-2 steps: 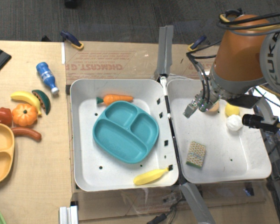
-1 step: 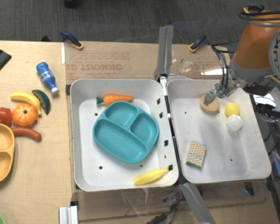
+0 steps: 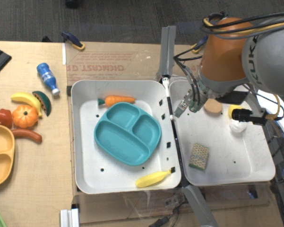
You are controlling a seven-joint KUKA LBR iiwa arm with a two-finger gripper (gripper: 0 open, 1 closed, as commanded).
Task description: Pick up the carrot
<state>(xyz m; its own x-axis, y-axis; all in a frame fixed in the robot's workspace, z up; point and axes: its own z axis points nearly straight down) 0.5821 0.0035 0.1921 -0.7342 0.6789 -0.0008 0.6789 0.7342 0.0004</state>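
The carrot (image 3: pixel 119 100) lies flat in the left bin (image 3: pixel 82 141), well away from the hand (image 3: pixel 188 105) on the far side of the divider between the bins, and a little higher in the camera view than the fingertips. Its green stub points away from the hand and its orange body tapers toward it. It sits just beside the upper rim of the teal divided plate (image 3: pixel 127 133), so close that the two may touch; the view does not settle that.

It looks like a small toy of hard plastic or rubber: probably light, stiff and somewhat slick, with a rounded body that could roll or squirt out of a shallow pinch. The thicker part of the orange body seems the best place to close on, across its width, with one finger on the plate side and one on the bin-wall side, where the room looks tight.

The hand hangs over the right bin (image 3: pixel 255 169), near its left wall, with nothing between its fingers; whether they are spread or pressed together cannot be told from this angle.

Below the plate in the view lies a yellow banana (image 3: pixel 153 178), farther from the hand than the carrot. A patterned sponge (image 3: pixel 199 156) lies below the hand in the right bin.
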